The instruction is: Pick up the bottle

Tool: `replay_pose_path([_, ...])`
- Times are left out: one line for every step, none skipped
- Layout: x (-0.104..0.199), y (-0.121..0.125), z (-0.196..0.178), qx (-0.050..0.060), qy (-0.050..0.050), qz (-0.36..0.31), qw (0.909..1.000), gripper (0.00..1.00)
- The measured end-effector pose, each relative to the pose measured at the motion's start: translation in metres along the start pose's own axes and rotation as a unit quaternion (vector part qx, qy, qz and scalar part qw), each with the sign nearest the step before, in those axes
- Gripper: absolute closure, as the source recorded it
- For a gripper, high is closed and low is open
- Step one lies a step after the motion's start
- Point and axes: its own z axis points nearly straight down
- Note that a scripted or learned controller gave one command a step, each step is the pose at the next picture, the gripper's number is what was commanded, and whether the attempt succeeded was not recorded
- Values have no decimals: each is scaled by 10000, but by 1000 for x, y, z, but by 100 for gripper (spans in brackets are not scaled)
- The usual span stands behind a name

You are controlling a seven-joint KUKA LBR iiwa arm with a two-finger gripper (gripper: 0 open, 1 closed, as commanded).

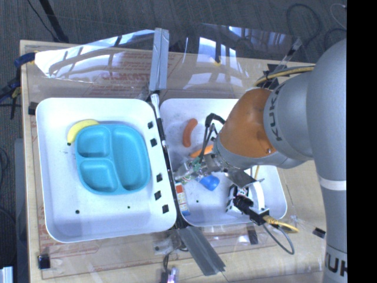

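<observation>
Where the right bin's floor meets its left wall, a clear plastic bottle with a red-and-white label (181, 197) lies on its side, running along that wall with what looks like a blue cap toward the bin's near corner. Its upper part is blurred by the clutter around it, so its exact outline is hard to tell. Just beside it, toward the bin's middle, sits a small blue rounded object (209, 183), and above that an orange carrot-shaped piece (189, 132) lies slanted on the bare white floor. A second small orange bit (197, 153) shows close under the arm's wrist.

The gripper (197, 168) hangs over this cluster, near the bottle's upper end, mixed with wiring and green circuit parts; whether it is open or closed cannot be told from this view, and nothing is clearly seen in its grasp. Above it swells the orange band (250, 128) of the grey arm (306, 117), which comes in from the right and covers much of the right white bin (277, 208).

The left white bin (53, 175) holds a light blue three-compartment plastic tray (113, 158), with a yellow banana (79, 128) peeking from under the tray's upper left edge. Both bins rest on a wooden bench (88, 249).
</observation>
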Motion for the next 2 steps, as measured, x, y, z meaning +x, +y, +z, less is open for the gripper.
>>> replay_pose_path([-41,-9,16,136,103,440,9989,0])
replay_pose_path([-42,-8,6,133,99,413,9990,100])
